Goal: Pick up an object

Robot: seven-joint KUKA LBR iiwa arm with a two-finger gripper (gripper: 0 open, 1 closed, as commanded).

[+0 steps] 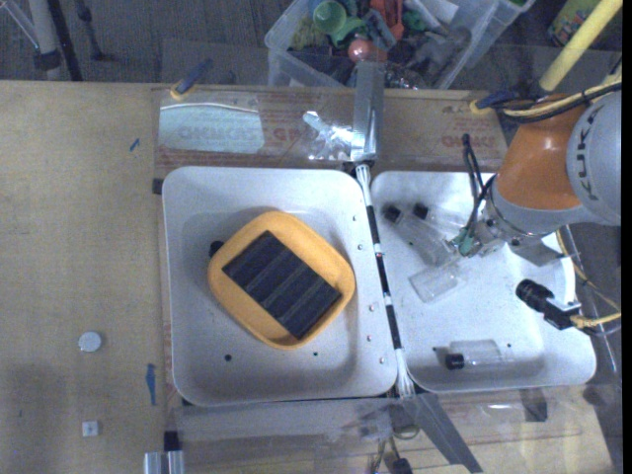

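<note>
A yellow pad with dark ribbed top lies flat, left bin.

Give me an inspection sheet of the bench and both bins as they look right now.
Surface: wooden bench bearing a left bin and a right bin, side by side.
Job's things: yellow block with dark ribbed top in left bin; clear vials with black caps in right bin.
Clutter: small grey disc on bench.
Grippers: gripper low over right bin; grasp unclear.
Cables: black cables along the arm.
Surroundings: clear tub of toys behind bench.
</note>
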